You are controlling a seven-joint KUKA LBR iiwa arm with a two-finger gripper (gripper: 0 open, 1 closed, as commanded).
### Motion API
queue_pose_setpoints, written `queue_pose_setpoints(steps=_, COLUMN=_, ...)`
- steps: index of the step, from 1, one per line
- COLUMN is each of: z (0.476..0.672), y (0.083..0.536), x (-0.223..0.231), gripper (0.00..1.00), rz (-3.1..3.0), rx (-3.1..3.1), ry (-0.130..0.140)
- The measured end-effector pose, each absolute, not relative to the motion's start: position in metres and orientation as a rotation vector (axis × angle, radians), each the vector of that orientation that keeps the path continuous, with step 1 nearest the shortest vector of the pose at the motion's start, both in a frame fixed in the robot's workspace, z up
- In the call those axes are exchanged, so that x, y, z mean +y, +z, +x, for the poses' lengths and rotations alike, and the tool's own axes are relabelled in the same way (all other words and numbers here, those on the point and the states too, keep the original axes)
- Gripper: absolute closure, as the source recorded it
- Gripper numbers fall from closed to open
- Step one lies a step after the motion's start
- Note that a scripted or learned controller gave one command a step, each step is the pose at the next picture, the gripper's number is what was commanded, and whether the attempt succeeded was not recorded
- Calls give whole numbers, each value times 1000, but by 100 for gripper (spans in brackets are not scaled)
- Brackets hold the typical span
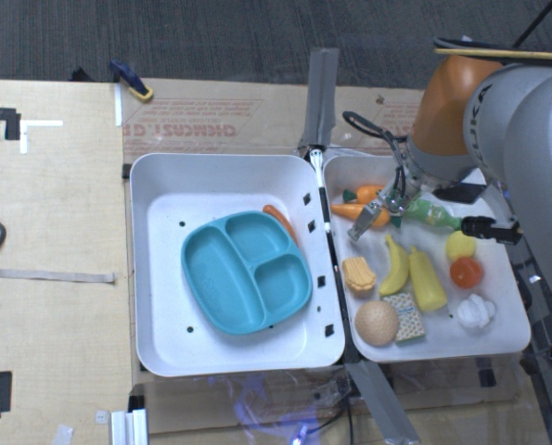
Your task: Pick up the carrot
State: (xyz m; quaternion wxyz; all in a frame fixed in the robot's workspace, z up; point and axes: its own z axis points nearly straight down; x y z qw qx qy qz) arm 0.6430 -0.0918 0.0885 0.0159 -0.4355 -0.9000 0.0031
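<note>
Carrot [347, 210] is located in the upper left of the right bin [507, 336], lying at a slant with the gripper [373, 216] placed directly over its right end; whether the carrot is clamped cannot be told, as the contact is too small to resolve. A second orange piece [279, 221] lies in the left bin [150, 276], touching the upper right edge of the blue tray [246, 272]. A banana [398, 265] lies just below the gripper.

The scene is evenly and brightly lit from above. Soft shadows are cast inside the left bin [146, 276] around the blue tray [248, 272]. The white bins are slightly overexposed. Mild blur is seen on the arm [526, 146] at right.
</note>
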Motion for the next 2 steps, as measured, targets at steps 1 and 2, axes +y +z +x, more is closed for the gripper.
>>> queue_pose_setpoints(steps=1, z=648, y=101, x=-94, gripper=100, rz=-1363, rx=-2825, ry=7)
queue_pose_setpoints(steps=2, z=627, y=192, x=-2, gripper=100, rz=-1259, rx=-2880, ry=1)
